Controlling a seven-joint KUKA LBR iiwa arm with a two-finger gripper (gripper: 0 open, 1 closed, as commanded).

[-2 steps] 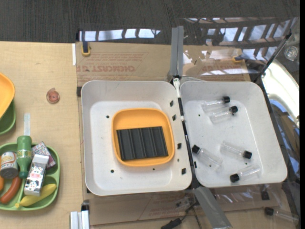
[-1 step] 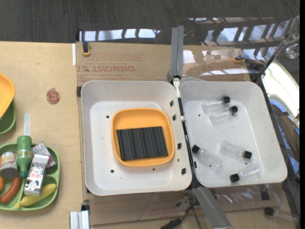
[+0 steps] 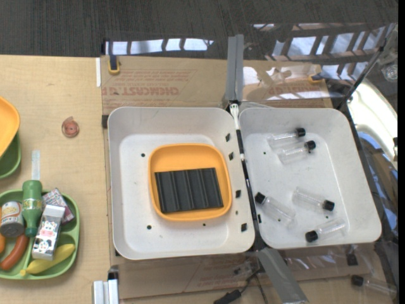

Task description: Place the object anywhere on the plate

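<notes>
An orange plate (image 3: 190,155) with a black ribbed insert (image 3: 189,190) lies in the middle of the left white bin (image 3: 130,189). The right white bin (image 3: 345,170) holds several clear vials with black caps: one at the upper middle (image 3: 286,137), one just below it (image 3: 297,151), one at the lower left (image 3: 273,206), one at the lower right (image 3: 312,201) and one near the front edge (image 3: 325,230). All vials lie flat on the bin floor.
On the wooden bench to the left sits a green tray (image 3: 63,258) of toy food with a green bottle (image 3: 31,206). An orange and green dish (image 3: 7,141) pokes in at the left edge. A small pink object (image 3: 71,128) lies on the wood. Cardboard (image 3: 164,84) lies behind the bins.
</notes>
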